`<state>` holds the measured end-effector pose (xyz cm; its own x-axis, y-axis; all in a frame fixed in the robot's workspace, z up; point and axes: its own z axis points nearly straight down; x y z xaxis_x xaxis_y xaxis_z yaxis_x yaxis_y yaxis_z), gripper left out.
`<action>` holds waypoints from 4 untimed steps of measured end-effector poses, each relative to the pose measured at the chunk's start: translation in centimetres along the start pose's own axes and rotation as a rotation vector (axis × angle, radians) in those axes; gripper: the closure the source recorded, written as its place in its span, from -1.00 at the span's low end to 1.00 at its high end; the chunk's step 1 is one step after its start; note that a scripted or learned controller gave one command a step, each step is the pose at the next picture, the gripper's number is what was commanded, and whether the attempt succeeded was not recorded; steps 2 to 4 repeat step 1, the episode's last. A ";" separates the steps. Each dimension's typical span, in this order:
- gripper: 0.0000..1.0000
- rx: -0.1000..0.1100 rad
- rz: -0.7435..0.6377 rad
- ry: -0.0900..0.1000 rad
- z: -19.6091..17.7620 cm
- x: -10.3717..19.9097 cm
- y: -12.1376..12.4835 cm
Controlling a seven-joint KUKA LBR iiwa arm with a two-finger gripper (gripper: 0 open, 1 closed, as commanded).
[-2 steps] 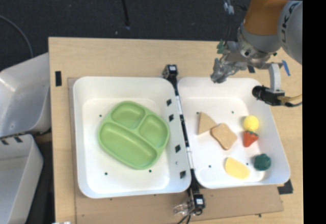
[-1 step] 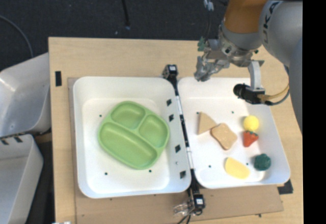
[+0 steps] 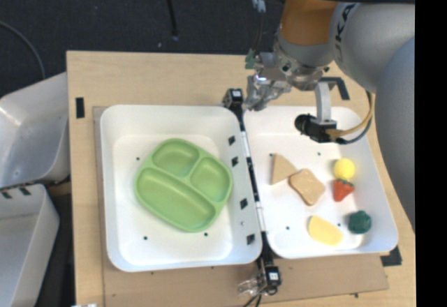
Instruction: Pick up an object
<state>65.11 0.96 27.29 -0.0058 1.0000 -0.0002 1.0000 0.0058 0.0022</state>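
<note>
Nearest the lens, a yellow wedge (image 3: pixel 325 230) lies in the right bin (image 3: pixel 279 243), long axis running left to right, well below the gripper (image 3: pixel 264 98). Up from it sit a green lump (image 3: pixel 360 222), a red strawberry (image 3: pixel 342 190), a yellow ball (image 3: pixel 343 169) and two tan bread pieces (image 3: pixel 307 187). Whether the gripper is spread or pinched cannot be told. Down-left of it, a green divided plate (image 3: pixel 183 184) fills the left bin (image 3: pixel 112 159)

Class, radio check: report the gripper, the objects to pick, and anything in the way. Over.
Gripper above the bins' divider, far end; fingers unreadable. Nothing held. Yellow wedge, bread slice, lemon lie loose in right bin. Green tray in left bin. Path clear.
</note>
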 end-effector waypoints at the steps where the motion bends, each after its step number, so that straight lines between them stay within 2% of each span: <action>1: 1.00 0.003 -0.001 0.001 0.7 5.9 -0.8; 4: 1.00 0.003 -0.001 0.001 0.7 5.9 -0.8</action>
